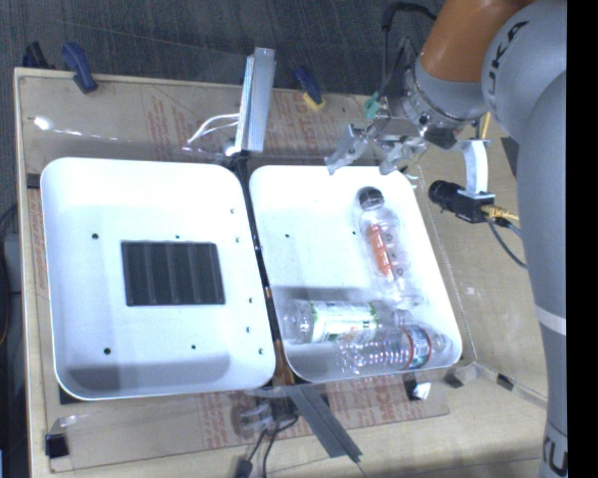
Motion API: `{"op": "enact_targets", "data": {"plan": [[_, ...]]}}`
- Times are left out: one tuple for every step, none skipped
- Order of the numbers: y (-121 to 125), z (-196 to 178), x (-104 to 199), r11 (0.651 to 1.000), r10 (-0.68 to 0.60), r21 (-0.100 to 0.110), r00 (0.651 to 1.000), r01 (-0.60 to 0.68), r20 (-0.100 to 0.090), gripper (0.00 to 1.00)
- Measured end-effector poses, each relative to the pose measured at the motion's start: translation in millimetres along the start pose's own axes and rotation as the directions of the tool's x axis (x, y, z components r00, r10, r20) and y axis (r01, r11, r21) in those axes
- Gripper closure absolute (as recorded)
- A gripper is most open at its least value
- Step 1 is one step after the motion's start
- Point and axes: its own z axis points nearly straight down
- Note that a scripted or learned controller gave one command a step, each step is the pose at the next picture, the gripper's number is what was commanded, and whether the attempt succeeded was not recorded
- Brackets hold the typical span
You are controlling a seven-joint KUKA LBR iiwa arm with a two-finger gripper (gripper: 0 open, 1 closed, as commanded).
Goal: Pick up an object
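My gripper [372, 153] hangs over the far edge of the right bin [309, 227], its fingers spread open with nothing between them. Just below it a clear bottle with a black cap and orange label [384, 242] lies lengthwise along the bin's right side. At the near end lie two more clear bottles: one with a green and white label [334, 320] and one with a red band [394, 348], side by side. In the left bin [80, 267] a dark ribbed rectangular block [172, 273] lies flat in the middle.
A metal post [255, 103] rises at the far end of the gap between the bins. Blue clamps [80, 68] grip the bench's far edge. The centre and left of the right bin's floor are bare white.
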Motion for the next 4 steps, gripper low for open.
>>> {"op": "enact_targets", "data": {"plan": [[-67, 94, -36, 1.0, 0.011, 0.001, 1.0, -0.011, 0.0, 0.0], [-61, 94, -53, 0.994, -0.112, -0.006, 0.994, 0.112, 0.002, 0.0], [7, 114, -56, 0.993, -0.119, -0.003, 0.993, 0.119, 0.0, 0.0], [-1, 104, -57, 1.0, 0.03, 0.0, 1.0, -0.03, -0.001, 0.0]]}}
